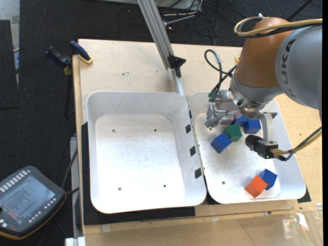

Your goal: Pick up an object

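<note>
My gripper (219,118) hangs low over the back of the right bin (230,188), under the grey and orange wrist. Just below it lie a blue block (221,143) and a green block (235,132), side by side and touching. Another blue block (251,125) sits right of the green one, partly under the wrist. A bit of purple (226,121) shows beneath the gripper body. At the bin's front right an orange block (255,187) leans against a small blue block (268,178). I cannot see anything held.
The left bin (102,137) lies beside the right one, their rims meeting mid-bench. A slanted metal pole (156,24) comes down to the bins' back edge. A pendant (23,201) sits off the bench at front left. Cables loop above the wrist.
</note>
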Robot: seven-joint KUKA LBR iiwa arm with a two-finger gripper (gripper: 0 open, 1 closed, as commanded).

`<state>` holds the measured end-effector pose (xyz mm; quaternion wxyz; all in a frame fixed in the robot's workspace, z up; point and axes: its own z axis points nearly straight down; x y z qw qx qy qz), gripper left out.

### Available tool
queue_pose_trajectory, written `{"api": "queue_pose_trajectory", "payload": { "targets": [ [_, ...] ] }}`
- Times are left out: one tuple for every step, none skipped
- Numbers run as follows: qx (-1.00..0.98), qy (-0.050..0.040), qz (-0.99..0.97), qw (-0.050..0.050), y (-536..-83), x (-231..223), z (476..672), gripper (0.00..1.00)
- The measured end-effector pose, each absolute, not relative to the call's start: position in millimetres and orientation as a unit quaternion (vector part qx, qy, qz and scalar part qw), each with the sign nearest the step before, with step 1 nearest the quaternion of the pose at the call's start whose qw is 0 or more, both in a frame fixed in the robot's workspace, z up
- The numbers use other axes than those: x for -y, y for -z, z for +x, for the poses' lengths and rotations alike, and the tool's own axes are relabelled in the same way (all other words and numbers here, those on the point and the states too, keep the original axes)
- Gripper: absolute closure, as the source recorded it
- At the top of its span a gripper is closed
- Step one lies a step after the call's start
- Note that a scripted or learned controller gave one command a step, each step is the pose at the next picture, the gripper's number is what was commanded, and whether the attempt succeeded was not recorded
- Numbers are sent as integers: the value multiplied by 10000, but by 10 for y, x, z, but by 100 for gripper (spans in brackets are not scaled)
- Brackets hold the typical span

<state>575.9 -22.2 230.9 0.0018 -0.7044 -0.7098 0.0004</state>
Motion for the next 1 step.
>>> {"api": "queue_pose_trajectory", "payload": {
  "targets": [
    [7103,7,-7039,10,-2425,-292,5612,100]
  ]
}}
